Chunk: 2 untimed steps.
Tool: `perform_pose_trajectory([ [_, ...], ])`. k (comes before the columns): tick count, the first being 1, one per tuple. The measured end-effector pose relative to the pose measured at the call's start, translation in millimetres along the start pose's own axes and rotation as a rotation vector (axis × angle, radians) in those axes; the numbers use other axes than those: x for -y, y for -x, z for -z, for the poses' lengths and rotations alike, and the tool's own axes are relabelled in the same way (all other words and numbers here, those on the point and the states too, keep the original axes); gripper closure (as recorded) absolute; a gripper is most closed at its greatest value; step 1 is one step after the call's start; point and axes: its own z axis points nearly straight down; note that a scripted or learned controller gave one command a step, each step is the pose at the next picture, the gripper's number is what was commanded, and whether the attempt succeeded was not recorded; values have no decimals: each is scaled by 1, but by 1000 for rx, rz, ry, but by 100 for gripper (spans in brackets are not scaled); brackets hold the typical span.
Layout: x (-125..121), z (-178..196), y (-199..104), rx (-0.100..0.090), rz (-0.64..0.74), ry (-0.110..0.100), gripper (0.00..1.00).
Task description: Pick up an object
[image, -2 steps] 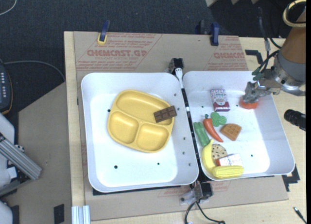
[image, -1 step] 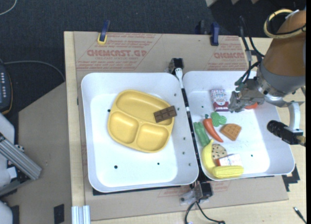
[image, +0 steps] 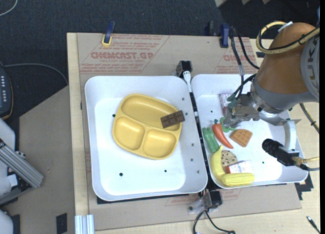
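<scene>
Two white bins, end effector above carrot

The right bin is crowded low down: carrot, waffle, banana and corn lie close together. The left bin has open floor around the yellow tray.

two white bins, one yellow divided plate, one chocolate bar, one carrot, one green pod, one waffle, one banana, one corn cob, one cookie.
</scene>
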Motion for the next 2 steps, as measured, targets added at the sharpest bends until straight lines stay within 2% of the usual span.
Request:
perform_pose_trajectory([
  [1, 32, 13, -46, 0, 0, 1, 100],
  [2, 36, 27, -72, 2, -1, 6, 100],
])
